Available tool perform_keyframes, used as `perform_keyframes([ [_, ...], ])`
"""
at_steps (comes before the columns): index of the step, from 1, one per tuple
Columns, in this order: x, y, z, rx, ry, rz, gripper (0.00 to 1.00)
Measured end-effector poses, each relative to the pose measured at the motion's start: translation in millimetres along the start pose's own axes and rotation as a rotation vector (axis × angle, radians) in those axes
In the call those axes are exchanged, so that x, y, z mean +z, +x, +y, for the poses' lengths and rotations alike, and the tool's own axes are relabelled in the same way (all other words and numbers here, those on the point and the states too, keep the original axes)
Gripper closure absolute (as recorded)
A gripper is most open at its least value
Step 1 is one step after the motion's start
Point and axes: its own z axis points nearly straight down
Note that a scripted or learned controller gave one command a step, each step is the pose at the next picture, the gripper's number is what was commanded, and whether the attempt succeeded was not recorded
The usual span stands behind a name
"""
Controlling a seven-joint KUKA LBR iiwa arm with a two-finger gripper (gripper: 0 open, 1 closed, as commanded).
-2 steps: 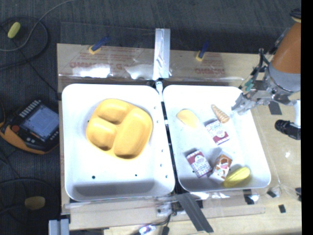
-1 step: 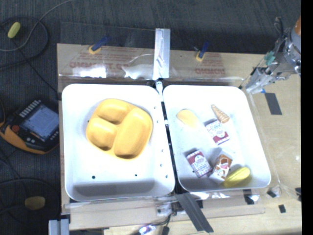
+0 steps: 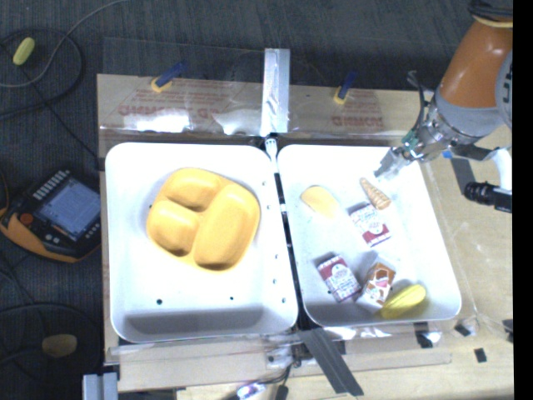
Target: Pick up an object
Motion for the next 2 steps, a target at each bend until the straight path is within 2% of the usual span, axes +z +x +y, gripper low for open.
perform_keyframes([
  [1, 124.3, -28.3, 7.7, -0.092, -0.006, -0.003, 0.00],
  [2, 126.1, -33.7, -10.0, -0.087, -0.020, -0.010, 0.00],
])
